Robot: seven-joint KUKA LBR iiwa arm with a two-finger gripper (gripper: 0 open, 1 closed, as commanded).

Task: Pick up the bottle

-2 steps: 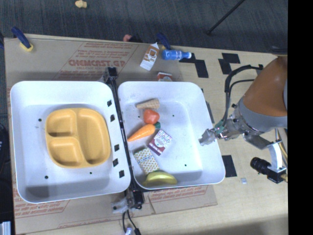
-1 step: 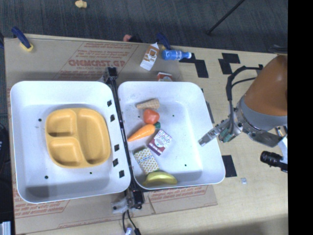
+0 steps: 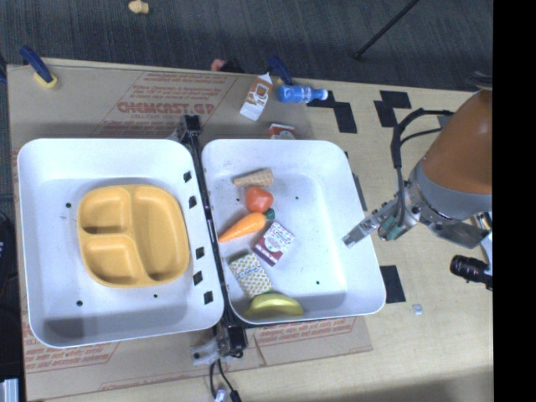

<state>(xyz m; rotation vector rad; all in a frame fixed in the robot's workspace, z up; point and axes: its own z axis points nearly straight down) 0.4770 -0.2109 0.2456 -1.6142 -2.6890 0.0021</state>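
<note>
Here we see the grey arm's two-finger claw (image 3: 362, 233) hanging over the right rim of the right-hand shallow white bin (image 3: 356, 193), empty; whether its fingers stand wide or narrow we cannot tell from this slant.

The small blue plastic bottle (image 3: 295, 95) lies on its side outside both bins, on the tabletop just beyond the right bin's far rim, well apart from the claw.

We judge the main risk plain: the claw sits nearer the bin's clutter than the target, so a descent from here would meet the wrong thing or bare plastic. That clutter includes an orange toy carrot (image 3: 242, 227), a red toy tomato (image 3: 259, 198), a tan wafer-like wedge (image 3: 254, 177), a small maroon printed packet (image 3: 275, 243), a checkered cracker-like block (image 3: 250, 274) and a yellow-green banana-like fruit (image 3: 272, 306).

The bottle itself may roll when touched, being round and on its side. A small white printed carton (image 3: 255, 97) beside it and a blue clamp (image 3: 279, 69) just behind it could foul the fingers.

The left-hand shallow white bin (image 3: 42, 249) holds a yellow divided plastic tray (image 3: 134, 233).

The tan tabletop (image 3: 435, 342) carries brown printed cardboard (image 3: 159, 103) under the bins and black tape marks (image 3: 394, 100). Beyond lies dark carpeted floor (image 3: 251, 15), with a yellow scrap (image 3: 138, 7).
</note>
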